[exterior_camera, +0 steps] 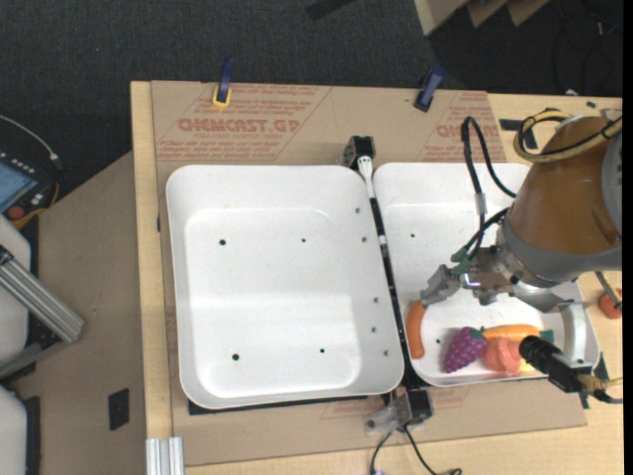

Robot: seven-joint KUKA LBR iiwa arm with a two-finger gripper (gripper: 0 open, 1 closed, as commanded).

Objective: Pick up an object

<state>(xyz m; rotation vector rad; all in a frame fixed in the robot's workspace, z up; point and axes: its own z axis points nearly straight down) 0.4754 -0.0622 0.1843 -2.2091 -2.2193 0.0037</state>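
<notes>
Grey fingers: the gripper (pixel 442 283) is hanging over the right bin's near half with its fingers (pixel 435 287) looking spread, pointing left and down, and nothing is showing between them.
Orange sausage (pixel 416 329): it is lying just below the fingertips, along the left wall of the right bin (pixel 415 206), standing on its long axis from far to near. I am judging it a light, stiff plastic toy with a smooth, rather slippery skin; closing across its narrow middle is looking like the safest hold, since the rounded ends would squirt out.
Purple grapes (pixel 464 348): this bunch is sitting just beside the sausage, toward the near rim. It is probably light and hard, and its knobbly surface is offering the fingers more bite, best taken across the wider top.
Orange-and-pink piece (pixel 501 349): it is touching the grapes on their right, partly tucked under the arm (pixel 564 206), so its shape is staying unclear.
Left bin (pixel 272 285): it is sitting well apart from the toys.
Worktop (pixel 297 117): brown board is carrying both bins.
</notes>
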